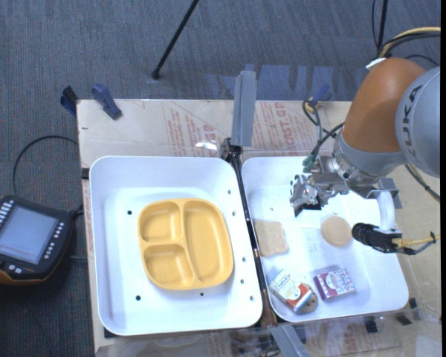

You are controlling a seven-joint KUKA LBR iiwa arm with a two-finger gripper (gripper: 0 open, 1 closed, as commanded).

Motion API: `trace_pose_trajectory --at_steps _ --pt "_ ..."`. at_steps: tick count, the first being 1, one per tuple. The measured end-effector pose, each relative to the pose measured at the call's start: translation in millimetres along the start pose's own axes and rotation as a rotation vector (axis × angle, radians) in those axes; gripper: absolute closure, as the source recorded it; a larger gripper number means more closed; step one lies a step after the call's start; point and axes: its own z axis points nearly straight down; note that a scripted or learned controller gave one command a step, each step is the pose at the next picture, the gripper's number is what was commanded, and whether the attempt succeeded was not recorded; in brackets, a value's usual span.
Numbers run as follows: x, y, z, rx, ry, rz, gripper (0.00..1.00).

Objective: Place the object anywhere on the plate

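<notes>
**Desk:** What's in the frame, nearest the lens first?

**Photographer:** At the bottom of the right bin (401,292), a small carton (292,289) and a purple packet (334,282) lie just beside each other near the front wall. Behind them, a slice of toast (270,237) sits close to the wall shared with the left bin (108,303), and a round cracker-like disc (336,230) lies toward the arm's side. Farther back, the gripper (305,196) hangs over bare bin floor, between and behind the toast and the disc.

**Desk:** Holding anything?

**Photographer:** Nothing shows between its fingers, and from this slant I cannot tell whether they stand apart or together.

**Desk:** So how far along is the job?

**Photographer:** Barely started, I'd judge. The yellow three-compartment plate (186,243) in the left bin carries nothing. Every candidate object lies in the right bin; which one is meant, the frame doesn't say. Picking, carrying across and setting down all remain.

**Desk:** Room to work?

**Photographer:** The toast is tight to the dividing wall, which could crowd a finger. The disc has open floor around it. The plate sits well clear of its bin's walls, so a drop anywhere on it looks easy once the raised rims between the bins are cleared.
</notes>
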Motion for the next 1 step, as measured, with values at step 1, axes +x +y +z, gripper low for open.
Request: trace_pose_trajectory --at_steps 1 --pt "0.0 0.1 -0.1 0.000 0.000 0.000 0.00"
